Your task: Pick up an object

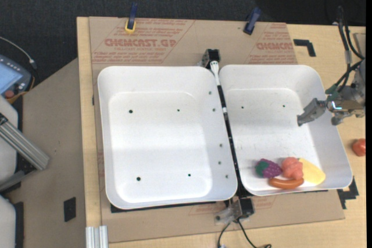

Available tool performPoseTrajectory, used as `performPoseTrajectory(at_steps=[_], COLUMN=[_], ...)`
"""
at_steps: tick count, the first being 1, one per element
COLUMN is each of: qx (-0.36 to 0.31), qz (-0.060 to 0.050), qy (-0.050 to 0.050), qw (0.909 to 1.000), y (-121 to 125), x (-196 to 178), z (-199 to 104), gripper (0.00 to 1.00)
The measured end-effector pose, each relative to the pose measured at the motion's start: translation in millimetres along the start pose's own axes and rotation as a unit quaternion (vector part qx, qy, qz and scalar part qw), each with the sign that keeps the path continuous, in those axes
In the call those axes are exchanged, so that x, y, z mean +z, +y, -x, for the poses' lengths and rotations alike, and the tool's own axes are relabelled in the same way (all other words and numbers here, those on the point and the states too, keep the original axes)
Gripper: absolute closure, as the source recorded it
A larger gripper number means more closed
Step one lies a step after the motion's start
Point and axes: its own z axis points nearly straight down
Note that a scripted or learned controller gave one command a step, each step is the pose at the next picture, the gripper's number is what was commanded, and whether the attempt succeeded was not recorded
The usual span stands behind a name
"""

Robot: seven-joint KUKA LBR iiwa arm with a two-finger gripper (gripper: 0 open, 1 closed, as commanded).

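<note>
Toys (289, 172) clustered at right bin's near edge; end effector (325, 110) open, well apart.

Grey metal gripper (323, 111), dark angular fingers, thin black cables above

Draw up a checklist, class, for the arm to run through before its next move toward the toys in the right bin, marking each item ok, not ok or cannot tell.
1. Toys present in right bin: purple toy, red toy, yellow toy, orange toy - ok.
2. Toys spaced apart for a clean pick: clustered, touching - not ok.
3. Gripper above the cluster: it sits farther back - not ok.
4. Gripper carrying nothing - ok.
5. Path from gripper to cluster free of obstacles - ok.
</note>
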Motion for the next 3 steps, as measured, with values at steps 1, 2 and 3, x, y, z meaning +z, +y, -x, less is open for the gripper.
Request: performPoseTrajectory(at_steps=[1,2,3], qx=[-0.002,-0.001,-0.001], qz=[0.006,0.003,0.003], qy=[-0.001,-0.001,-0.001], qw=[1.0000,1.0000,1.0000], y=[-13,-12,-13], x=[-91,-96,-126], z=[-33,-32,-46], gripper=[0.00,1.00,1.00])
